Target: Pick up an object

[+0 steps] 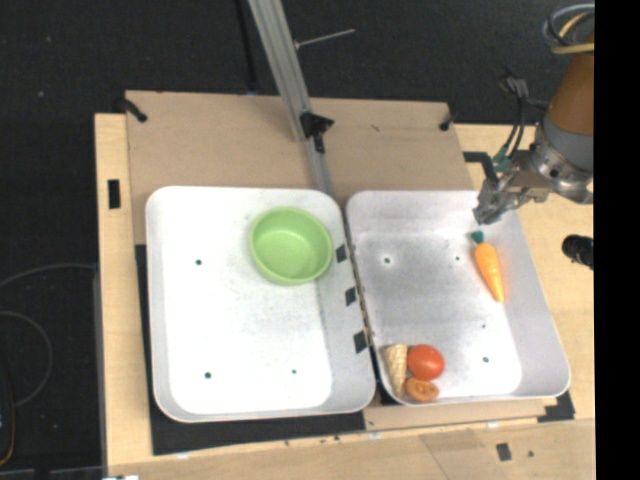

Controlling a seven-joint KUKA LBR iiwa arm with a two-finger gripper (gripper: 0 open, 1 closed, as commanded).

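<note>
Orange and slim, one carrot (488, 270) lies in the right bin (440, 268) just below my gripper (489, 208), and I can't tell whether the fingers are apart or together. I'd judge it best to come straight down and close across its narrow width. Further below lie one tomato (426, 361) and two small pieces beside it; far left, one green bowl (291, 246).
</note>
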